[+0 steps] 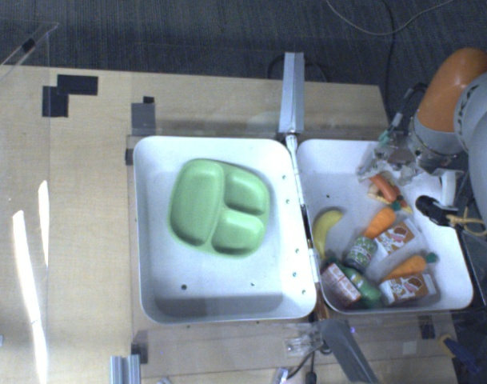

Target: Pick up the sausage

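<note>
- The gripper point(385, 164) hovers at the right bin's point(465, 294) far edge; whether it is spread cannot be told.
- The sausage point(383, 188) lies directly beneath it, near a carrot point(379, 222).

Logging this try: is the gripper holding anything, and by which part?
Cannot be told: the gripper sits over the sausage, its hold unclear.

You've got two smooth white plastic bins point(155, 294) with a slight sheen, and the green divided tray point(219, 206) looks like soft matt plastic. The bench point(75, 238) reads as pale wood-grain laminate, with a glossy clear sheet point(19, 134) catching glare. That divider rail point(292, 94) is brushed metal; the floor point(187, 14) is dark, rough carpet.
</note>
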`<state>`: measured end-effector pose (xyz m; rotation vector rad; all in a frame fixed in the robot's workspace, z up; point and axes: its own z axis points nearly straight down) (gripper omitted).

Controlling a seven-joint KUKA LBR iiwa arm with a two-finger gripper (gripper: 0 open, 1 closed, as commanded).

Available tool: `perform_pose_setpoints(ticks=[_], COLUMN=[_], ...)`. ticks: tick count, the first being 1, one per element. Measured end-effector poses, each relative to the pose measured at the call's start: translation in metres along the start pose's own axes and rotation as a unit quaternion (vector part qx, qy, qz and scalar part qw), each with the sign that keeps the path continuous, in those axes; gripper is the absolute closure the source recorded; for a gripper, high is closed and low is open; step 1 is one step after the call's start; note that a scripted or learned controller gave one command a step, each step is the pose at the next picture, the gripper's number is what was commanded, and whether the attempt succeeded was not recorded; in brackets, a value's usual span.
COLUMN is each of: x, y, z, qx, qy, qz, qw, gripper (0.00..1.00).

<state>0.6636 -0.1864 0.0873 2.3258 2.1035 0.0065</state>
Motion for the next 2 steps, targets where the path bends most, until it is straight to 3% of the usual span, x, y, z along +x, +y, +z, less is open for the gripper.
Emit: perform_pose_setpoints(ticks=[1, 2], x=[0.003, 0.075], y=[0.003, 0.001], z=[-0.013, -0.136], qx=[-0.004, -0.001], qy=[-0.001, 0.001], qz=[-0.004, 0.015], qw=[1.0000, 0.9999], gripper=[1.00, 1.00])
